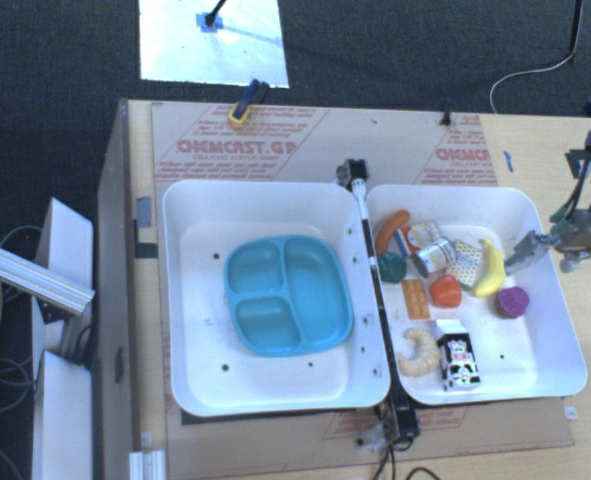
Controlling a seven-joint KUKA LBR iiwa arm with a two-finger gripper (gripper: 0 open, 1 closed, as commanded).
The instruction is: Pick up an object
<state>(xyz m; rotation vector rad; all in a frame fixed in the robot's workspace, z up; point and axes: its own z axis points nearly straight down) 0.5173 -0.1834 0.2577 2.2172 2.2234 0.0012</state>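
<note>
Camera view has the gripper [528,251] poking in over the far-right rim of the right bin [560,343]. At this size it's a grey blur, so I can't tell whether the jaws are apart or together, and I see nothing between them.

I'll use the banana [491,267] as the landmark, since it's the closest thing, lying just to the left of the gripper tip. It also looks like the easiest pick, so I'd go for it: come straight down over the middle of the curve and close across the narrow width, not along the length, so it doesn't squirt out.

The purple piece [512,301] sits just below-right of the banana, and the red tomato-looking thing [446,291] just below-left. The silver can [433,256] and some patterned packet beside it are immediately to the banana's left, so that side is tight for a finger. The sausage [391,230] is further left, up near the divider, and the orange block [415,298] is down-left. The croissant [417,352] and the cow-print carton [458,361] are well below, out of the way.

Way off left of the banana, the left bin [190,268] holds a blue divided tray [287,295], no bother for this grab.
</note>
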